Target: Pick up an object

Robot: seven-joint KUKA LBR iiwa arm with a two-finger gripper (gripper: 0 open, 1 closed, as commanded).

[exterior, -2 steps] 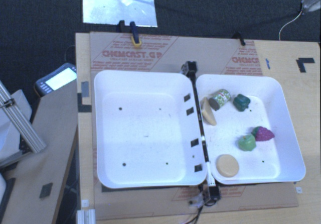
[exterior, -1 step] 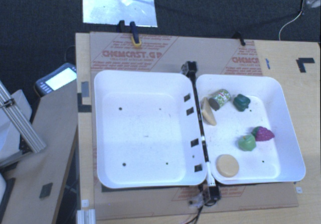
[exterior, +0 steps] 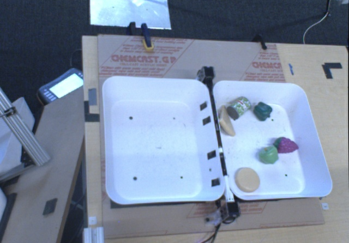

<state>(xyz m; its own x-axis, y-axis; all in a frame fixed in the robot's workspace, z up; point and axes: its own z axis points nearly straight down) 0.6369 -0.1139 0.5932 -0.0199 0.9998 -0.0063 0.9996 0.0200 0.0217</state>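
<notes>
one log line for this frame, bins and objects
right bin: can, dark green piece, purple piece, green piece, tan disc, tan wedge | grasp: not yet

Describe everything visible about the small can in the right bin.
The small can lies on its side in the right bin, near the back left corner, close to the divider. It is a short cylinder with a green label and a pale end facing left and toward the camera. Its lower left end meets or nearly meets the tan wedge-shaped piece. The dark green object lies apart to its right.
</notes>
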